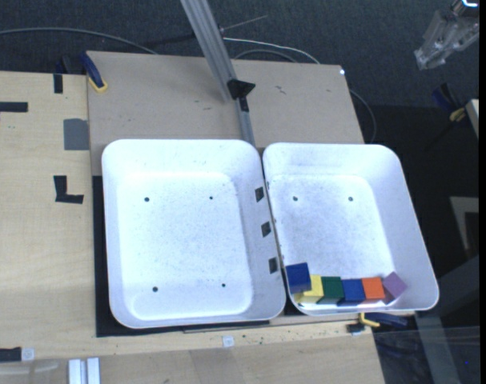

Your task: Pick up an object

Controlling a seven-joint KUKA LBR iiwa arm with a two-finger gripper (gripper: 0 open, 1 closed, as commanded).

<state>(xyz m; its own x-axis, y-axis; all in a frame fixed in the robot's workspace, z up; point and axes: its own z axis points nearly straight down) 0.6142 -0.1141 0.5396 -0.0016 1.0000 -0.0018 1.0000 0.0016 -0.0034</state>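
Several small blocks lie in a row against the front wall of the right bin: a blue cube, a yellow block, a green one, a second blue one, an orange one and a purple one. My gripper hangs at the top right, well beyond the bench's far right corner. It is high above and far from the blocks, and looks blurred.
The left bin sits beside the right one. A slanted metal pole with a black clamp rises behind the bins. Cables cross the dark floor at the back. Black tape marks dot the wooden bench at left.
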